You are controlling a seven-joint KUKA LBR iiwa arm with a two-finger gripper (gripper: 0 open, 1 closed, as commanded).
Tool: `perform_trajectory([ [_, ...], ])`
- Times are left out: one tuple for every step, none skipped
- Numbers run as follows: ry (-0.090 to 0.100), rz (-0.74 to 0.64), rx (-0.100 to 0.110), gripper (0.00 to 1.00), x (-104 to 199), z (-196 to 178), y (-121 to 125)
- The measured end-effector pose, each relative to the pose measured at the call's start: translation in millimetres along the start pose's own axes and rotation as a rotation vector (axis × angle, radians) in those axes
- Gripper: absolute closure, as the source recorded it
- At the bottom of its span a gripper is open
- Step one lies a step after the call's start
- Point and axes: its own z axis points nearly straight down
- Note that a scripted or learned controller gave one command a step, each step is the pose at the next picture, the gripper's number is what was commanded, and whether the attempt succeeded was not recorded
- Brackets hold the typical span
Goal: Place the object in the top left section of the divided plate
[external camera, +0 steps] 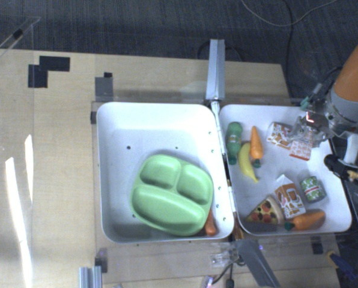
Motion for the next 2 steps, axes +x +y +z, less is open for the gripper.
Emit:
perform_trajectory([
  [0.000,0.058,-0.001,1.00,-8.2,-81.4,20.4],
  [0.001,0.097,0.005,1.00,24.4,64.9,-28.2],
])
